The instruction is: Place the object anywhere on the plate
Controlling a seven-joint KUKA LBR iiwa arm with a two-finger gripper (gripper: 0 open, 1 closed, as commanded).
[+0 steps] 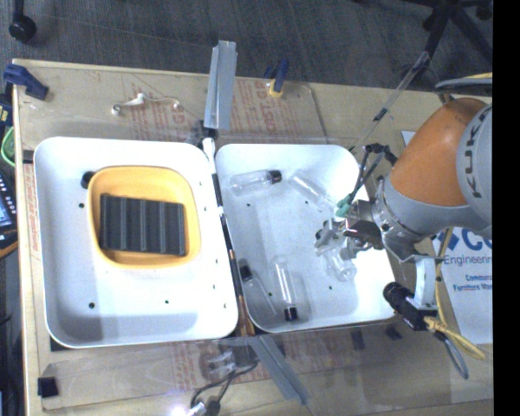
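Hovering low in the right white bin, our metal two-finger gripper sits over clear plastic vials scattered there; we cannot tell its opening or any hold. We aim for the yellow plate in the left bin.

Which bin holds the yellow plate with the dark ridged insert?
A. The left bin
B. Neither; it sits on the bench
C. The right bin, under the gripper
A: the yellow plate lies inside the left bin, while the gripper is over the right bin.
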